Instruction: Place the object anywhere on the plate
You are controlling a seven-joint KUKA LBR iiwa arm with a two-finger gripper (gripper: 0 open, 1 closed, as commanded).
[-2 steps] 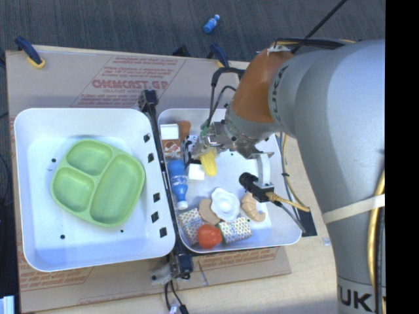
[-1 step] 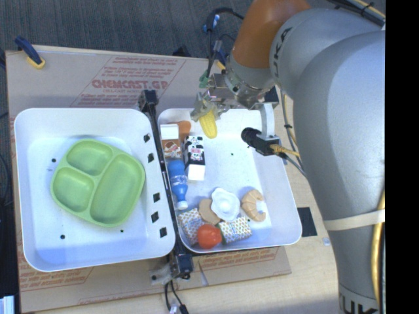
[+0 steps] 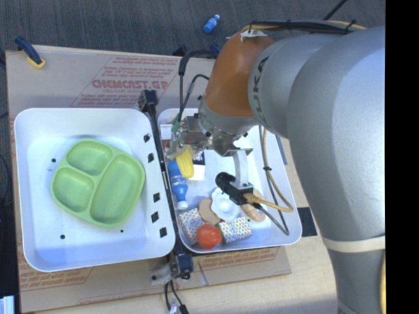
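Observation:
A green plate (image 3: 98, 180) with three compartments lies in the left bin (image 3: 33, 241), nothing on it. My gripper (image 3: 181, 144) is down over the left side of the right bin (image 3: 288, 231), close to the divider between the bins. A yellow ridged object (image 3: 186, 161) sits directly under the gripper, touching or nearly touching it. Below that lies a blue bottle (image 3: 176, 181). The arm's large grey and orange body hides the back of the right bin.
At the front of the right bin lie a red ball-like thing (image 3: 209, 235), two patterned blocks (image 3: 190, 222) (image 3: 236, 229), a white piece (image 3: 226, 209) and tan flat pieces (image 3: 253, 210). A cardboard sheet (image 3: 124, 77) lies behind the bins.

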